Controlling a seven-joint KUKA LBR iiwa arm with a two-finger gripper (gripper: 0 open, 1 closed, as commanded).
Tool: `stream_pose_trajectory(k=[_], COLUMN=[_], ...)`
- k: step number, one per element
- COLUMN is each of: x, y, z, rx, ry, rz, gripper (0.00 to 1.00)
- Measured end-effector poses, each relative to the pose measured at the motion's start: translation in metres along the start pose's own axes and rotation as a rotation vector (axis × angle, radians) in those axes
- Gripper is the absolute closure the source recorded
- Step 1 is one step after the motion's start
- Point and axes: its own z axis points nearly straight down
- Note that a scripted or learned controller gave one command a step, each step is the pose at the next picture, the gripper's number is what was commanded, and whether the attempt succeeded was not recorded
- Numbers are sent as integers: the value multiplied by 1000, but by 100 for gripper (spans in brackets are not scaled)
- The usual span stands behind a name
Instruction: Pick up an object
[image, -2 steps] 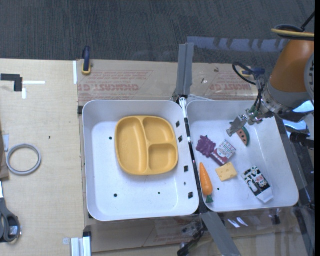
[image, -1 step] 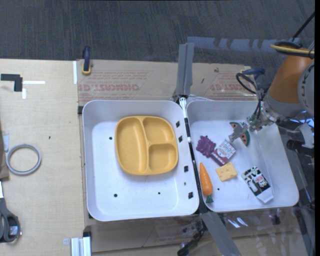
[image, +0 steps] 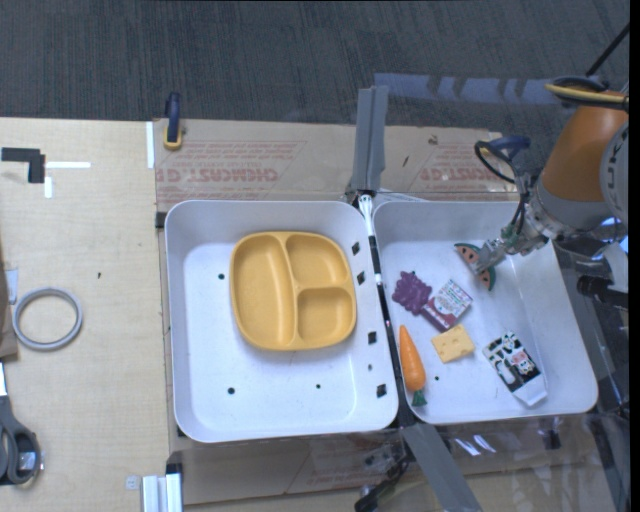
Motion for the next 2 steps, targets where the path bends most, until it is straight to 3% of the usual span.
stream_pose_trajectory(k=[1,2], x=[72,45], y=[23,-41], z=[-99,-57], rx=[1,4], ry=[3,4], rz=[93,182], gripper=[100,100])
